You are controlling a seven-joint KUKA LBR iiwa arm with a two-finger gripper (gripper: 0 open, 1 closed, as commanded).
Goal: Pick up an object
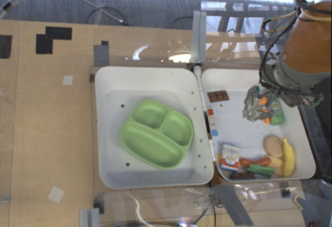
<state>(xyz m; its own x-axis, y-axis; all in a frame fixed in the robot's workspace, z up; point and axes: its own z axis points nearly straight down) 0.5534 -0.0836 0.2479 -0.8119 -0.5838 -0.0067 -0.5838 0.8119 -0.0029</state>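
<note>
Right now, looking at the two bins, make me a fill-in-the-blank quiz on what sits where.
1. The green divided plate lies in the ____ bin as the camera sees it.
2. The banana is coloured ____.
3. The chocolate bar lies in the same bin as the ____ carton.
4. The arm's gripper hangs over the ____ bin.

Missing words: left; yellow; small; right

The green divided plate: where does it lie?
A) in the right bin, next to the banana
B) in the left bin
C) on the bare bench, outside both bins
B: the green divided plate lies flat on the floor of the left bin, apart from the banana in the right bin.
</note>
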